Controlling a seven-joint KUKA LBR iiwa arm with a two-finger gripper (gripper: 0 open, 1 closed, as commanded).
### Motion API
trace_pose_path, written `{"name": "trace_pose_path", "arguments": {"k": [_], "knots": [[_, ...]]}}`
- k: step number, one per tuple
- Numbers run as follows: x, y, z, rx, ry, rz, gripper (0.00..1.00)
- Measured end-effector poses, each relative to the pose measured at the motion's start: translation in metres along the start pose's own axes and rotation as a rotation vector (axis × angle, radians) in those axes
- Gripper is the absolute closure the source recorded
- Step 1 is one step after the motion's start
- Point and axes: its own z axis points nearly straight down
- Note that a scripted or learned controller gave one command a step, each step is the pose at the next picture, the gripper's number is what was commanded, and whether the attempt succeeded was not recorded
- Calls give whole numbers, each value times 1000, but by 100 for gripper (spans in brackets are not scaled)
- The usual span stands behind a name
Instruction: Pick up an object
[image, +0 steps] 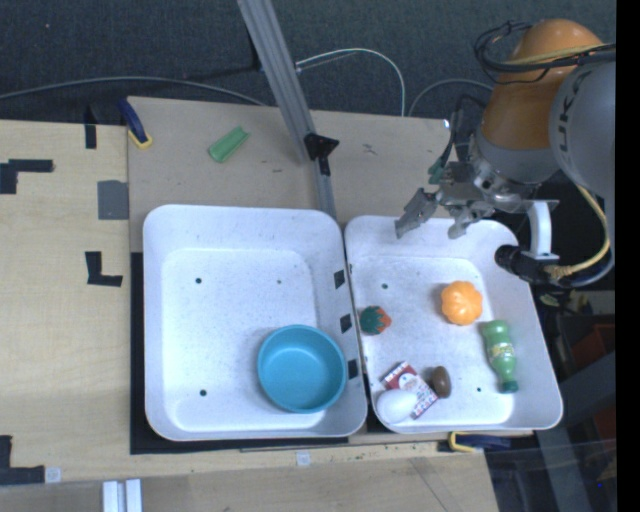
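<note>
White bins (165, 300) number two; one blue bowl (301, 368).

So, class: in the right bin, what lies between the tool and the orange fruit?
Nothing: from the tool to the orange fruit, the camera view shows bare white bin floor.

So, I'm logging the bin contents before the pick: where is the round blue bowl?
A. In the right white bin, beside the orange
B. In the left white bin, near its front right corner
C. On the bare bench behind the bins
B: the round blue bowl sits inside the left white bin, at its near right corner, apart from the items in the right white bin.
</note>
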Motion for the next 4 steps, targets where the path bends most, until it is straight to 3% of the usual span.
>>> {"name": "trace_pose_path", "arguments": {"k": [1, 3, 4], "knots": [[0, 0, 0, 0, 0, 0, 0], [-14, -11, 119, 7, -1, 2, 0], [-14, -11, 158, 1, -2, 0, 0]]}}
